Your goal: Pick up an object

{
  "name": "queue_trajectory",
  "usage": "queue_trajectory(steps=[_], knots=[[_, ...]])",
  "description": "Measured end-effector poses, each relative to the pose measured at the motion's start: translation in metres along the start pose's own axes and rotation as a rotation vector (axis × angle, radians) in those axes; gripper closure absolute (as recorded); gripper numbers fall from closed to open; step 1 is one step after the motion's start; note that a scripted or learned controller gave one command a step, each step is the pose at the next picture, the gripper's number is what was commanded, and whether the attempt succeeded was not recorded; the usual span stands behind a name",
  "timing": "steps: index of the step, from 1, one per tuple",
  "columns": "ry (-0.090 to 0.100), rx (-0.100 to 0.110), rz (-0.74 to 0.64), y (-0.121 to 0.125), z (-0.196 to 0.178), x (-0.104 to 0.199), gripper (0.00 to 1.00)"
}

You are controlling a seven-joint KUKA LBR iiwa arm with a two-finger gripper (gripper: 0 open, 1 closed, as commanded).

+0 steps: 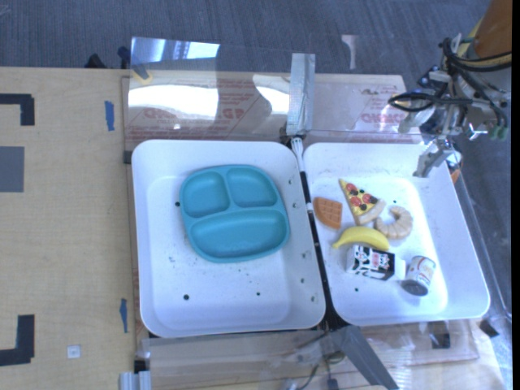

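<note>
Where the tabletop (57,218) spreads pale wood under everything, two white bins sit side by side on it. The left bin (162,299) carries a blue divided plate (234,212), three compartments, lying flat near its middle. The right bin (455,291) holds the small things, clustered toward its centre. Behind both bins stands a clear panel (244,108) with reddish printing on it, too faint and mirrored to read.

The arm (475,71) comes in at the upper right, cables looped about its wrist. Its jaws (431,162) hang over the far right corner of the right bin, and I cannot tell how far apart they stand; nothing shows between them.

In that bin, going down in size: a pizza slice (361,199) nearest the jaws yet well apart from them, below and left; a banana (362,237) just beneath it; a black-and-white carton (372,262) touching the banana's underside, its pattern unreadable; a ring pastry (397,222) beside the pizza; an orange waffle (328,212) by the left wall; a small can (418,275) on its side, label not legible.
</note>
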State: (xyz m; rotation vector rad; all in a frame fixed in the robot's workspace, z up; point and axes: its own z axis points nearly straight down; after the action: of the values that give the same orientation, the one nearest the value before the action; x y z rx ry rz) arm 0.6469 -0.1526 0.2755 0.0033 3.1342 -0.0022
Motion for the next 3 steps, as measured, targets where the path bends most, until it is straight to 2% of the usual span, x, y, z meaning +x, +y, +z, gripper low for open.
queue_trajectory(steps=[1,2,3], knots=[[-0.002,-0.001,0.135,-0.011,0.182,0.002,0.00],[-0.014,0.002,0.132,-0.010,0.167,-0.001,1.00],[-0.007,-0.002,0.193,0.039,0.106,0.020,1.00]])
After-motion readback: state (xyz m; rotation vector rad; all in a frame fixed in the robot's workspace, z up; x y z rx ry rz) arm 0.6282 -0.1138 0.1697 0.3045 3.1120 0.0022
